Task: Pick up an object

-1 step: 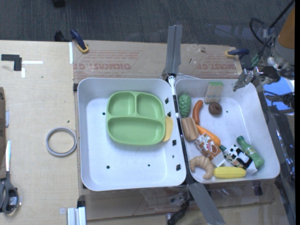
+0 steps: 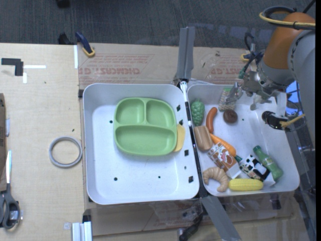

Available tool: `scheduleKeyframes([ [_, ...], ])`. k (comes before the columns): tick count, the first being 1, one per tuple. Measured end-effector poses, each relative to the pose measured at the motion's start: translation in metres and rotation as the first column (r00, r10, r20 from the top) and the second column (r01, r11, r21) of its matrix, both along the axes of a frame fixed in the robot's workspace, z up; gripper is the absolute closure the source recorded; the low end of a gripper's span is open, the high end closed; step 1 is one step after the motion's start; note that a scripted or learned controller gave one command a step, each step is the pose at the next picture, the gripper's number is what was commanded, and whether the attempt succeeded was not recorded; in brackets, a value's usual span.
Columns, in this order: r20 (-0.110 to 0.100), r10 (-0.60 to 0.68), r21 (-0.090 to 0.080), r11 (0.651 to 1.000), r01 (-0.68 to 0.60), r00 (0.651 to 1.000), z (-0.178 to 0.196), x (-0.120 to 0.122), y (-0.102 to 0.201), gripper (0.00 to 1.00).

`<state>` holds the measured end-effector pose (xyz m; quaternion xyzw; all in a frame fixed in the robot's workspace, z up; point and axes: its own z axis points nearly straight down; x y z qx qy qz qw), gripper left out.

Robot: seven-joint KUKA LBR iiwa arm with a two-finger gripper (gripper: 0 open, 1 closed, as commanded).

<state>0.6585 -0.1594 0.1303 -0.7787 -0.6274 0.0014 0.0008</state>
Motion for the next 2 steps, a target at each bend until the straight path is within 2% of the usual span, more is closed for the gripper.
scheduleKeyframes([
  [1,0.0,0.025,0.0,1.0,-0.025,1.0,-0.039,-0.03,0.032,0.0],
  [2,0.004,0.295,-0.002,0.956,-0.295,0.956,-0.037,0.001,0.032,0.0],
])
